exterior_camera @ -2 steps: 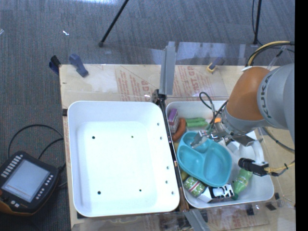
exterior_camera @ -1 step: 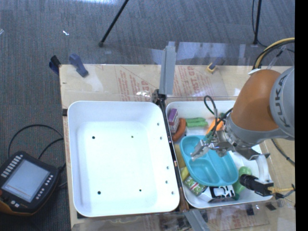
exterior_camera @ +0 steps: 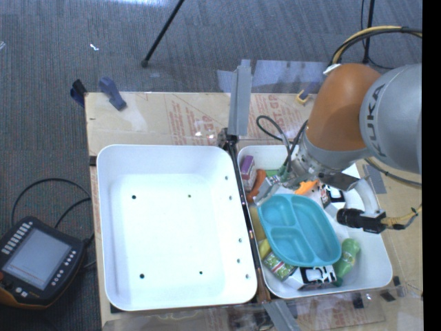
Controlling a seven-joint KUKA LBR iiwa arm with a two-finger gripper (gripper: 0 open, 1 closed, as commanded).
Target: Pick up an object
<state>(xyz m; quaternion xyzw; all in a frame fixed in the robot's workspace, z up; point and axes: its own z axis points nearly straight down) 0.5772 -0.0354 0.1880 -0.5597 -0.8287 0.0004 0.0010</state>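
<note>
**Q:** What lies nearest the camera?
**A:** At the lower left, a pendant [exterior_camera: 38, 261] with a grey screen rests on the carpet [exterior_camera: 41, 136], with a cable looping behind it. Beside it is the bench [exterior_camera: 158, 119]. It bears the left bin [exterior_camera: 172, 233] and the right bin [exterior_camera: 374, 250], side by side with their inner rims close together.

**Q:** Where are the things to be picked?
**A:** All are in the right bin. Nearest, by its near wall, is a black-and-white card [exterior_camera: 318, 276]. Just left of the card lies a green and yellow packet [exterior_camera: 277, 263]. Just right of the card is a green bottle [exterior_camera: 348, 252], lying at a tilt. A blue plate [exterior_camera: 300, 229] with three compartments lies across the middle of the bin. It overlaps the packet and reaches the bottle. Farther on, by the bin's left wall, come an orange piece [exterior_camera: 259, 180] and, behind it, a purple piece [exterior_camera: 247, 164].

**Q:** And the gripper?
**A:** The gripper [exterior_camera: 298, 176] hangs over the far half of the right bin. It is just beyond the plate's far edge and to the right of the orange piece. The wrist covers it from above, so it cannot be told whether it is spread, pressed together or pinching anything.

**Q:** What lies beyond?
**A:** The arm [exterior_camera: 386, 116], grey with an orange band, reaches in from the right above the bin's far right corner. Behind the bins the bench shows as bare brown board. A grey post [exterior_camera: 239, 102] rises where the two bins meet. A blue clip [exterior_camera: 112, 93] sits near the bench's far left corner. Farthest of all, a dark tripod leg [exterior_camera: 167, 21] slants across the carpet.
</note>
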